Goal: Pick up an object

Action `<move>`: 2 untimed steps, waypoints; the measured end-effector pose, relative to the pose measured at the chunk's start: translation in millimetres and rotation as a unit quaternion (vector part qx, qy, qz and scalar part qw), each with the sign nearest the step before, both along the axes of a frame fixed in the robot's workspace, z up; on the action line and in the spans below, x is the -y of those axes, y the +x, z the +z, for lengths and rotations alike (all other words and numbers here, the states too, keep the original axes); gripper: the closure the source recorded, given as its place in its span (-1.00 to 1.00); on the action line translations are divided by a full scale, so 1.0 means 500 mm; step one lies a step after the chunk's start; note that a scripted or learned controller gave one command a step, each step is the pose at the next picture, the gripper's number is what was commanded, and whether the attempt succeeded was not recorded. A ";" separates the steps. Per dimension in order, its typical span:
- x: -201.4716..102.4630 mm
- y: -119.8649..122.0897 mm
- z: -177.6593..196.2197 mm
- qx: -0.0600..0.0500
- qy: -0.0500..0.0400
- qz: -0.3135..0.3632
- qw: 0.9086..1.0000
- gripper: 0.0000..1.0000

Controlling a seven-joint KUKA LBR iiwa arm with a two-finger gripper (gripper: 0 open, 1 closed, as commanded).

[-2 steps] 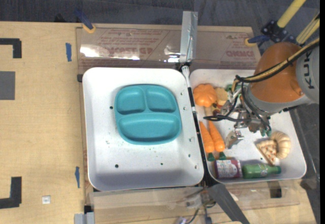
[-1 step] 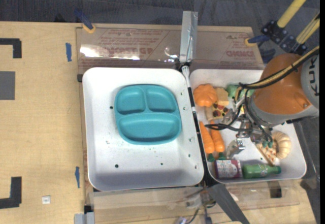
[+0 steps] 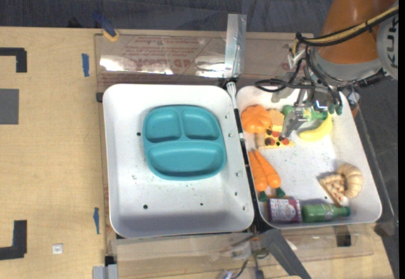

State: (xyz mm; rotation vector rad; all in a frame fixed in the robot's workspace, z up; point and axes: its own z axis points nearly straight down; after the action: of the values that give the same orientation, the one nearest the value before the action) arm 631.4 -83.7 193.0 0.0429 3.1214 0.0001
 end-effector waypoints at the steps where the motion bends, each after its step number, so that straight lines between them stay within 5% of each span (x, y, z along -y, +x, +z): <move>1: 0.109 -0.140 -0.196 -0.011 0.000 0.080 0.997 -1.00; 2: 0.135 -0.006 -0.176 -0.008 -0.002 0.133 0.991 -1.00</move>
State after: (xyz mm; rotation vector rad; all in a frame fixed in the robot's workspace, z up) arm 628.6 -151.3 105.1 -0.3732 3.1156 -0.0009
